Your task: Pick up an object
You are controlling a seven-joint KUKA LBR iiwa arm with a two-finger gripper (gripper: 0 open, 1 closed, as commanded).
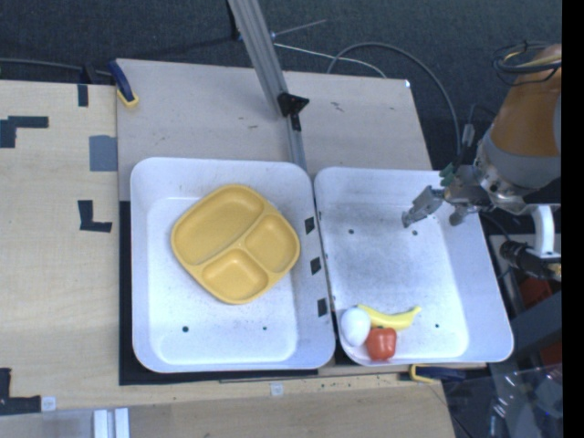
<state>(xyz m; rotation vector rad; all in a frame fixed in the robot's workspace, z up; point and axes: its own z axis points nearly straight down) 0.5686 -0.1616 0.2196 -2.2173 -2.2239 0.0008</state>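
On the desk (pixel 210 117) sit two shallow white bins. The left bin (pixel 146 245) holds a yellow divided plate (pixel 235 243) lying flat near its middle. The right bin (pixel 456 272) has three small things bunched touching one another at its near-left corner: a white egg (pixel 353 325), a red pepper (pixel 382 342) and a yellow banana (pixel 394 317). The end effector (pixel 422 210) hangs over the far-right part of the right bin, well apart from that cluster, its fingers spread and gripping nothing.
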